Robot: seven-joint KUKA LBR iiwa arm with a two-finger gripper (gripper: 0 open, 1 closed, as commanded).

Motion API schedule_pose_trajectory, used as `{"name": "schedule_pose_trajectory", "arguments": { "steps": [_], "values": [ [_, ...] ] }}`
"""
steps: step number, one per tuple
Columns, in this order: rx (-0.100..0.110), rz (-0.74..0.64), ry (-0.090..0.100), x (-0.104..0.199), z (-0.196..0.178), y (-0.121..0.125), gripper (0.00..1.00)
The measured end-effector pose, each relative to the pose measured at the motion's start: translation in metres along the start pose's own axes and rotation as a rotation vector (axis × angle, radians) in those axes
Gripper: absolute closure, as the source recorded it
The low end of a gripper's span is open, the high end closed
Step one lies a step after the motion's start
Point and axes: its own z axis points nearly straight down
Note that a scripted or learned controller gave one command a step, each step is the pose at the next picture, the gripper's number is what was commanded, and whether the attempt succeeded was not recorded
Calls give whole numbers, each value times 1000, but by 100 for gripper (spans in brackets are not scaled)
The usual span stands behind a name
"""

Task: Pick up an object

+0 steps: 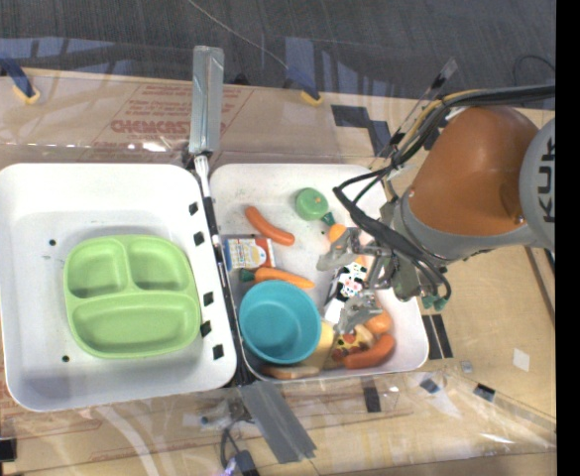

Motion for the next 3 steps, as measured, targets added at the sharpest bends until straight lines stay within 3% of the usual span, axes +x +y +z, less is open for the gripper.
{"name": "schedule_pose_trajectory", "arguments": {
  "steps": [1, 2, 3],
  "values": [
    [2, -115, -13, -5, 120, 4, 0],
    [3, 78, -25, -66, 126, 0, 0],
    [9, 647, 17, -132, 131, 2, 0]
  ]
}}
